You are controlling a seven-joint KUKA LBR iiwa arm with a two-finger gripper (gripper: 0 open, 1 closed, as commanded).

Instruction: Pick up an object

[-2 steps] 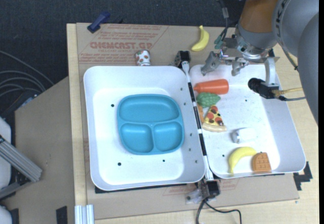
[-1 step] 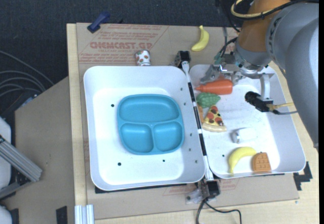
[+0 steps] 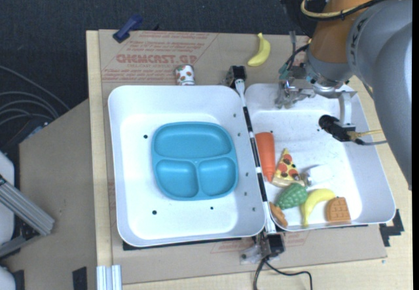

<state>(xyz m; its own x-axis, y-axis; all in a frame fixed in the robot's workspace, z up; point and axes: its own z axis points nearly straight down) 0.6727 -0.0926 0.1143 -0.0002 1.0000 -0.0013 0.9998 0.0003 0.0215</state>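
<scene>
Dark carpet all around, and in the middle sits a cardboard-topped bench (image 3: 163,53) with red printed lettering, carrying two shallow white bins side by side. The left bin (image 3: 124,151) has just a blue divided plate (image 3: 194,159) lying flat in its middle. The right bin (image 3: 373,171) has the toy food, all bunched toward its near-left part: an orange carrot (image 3: 265,153) lying along the left wall, a pizza slice (image 3: 286,168) just beside it, then something green and leafy (image 3: 291,196), a yellow banana (image 3: 315,201) touching that, and a little waffle (image 3: 338,210) at the near edge. Outside the bins, a second banana (image 3: 260,52) rests on the bench behind the right bin, and a small spotted cup-like thing (image 3: 185,74) sits behind the left bin, with a blue clip-looking piece (image 3: 127,28) at the bench's far-left edge. The grey arm with its orange band comes in from the right, and the gripper (image 3: 292,91) is down at the far-left corner of the right bin, well apart from the food pile. Honestly can't tell its state from this angle, and nothing looks held.
</scene>
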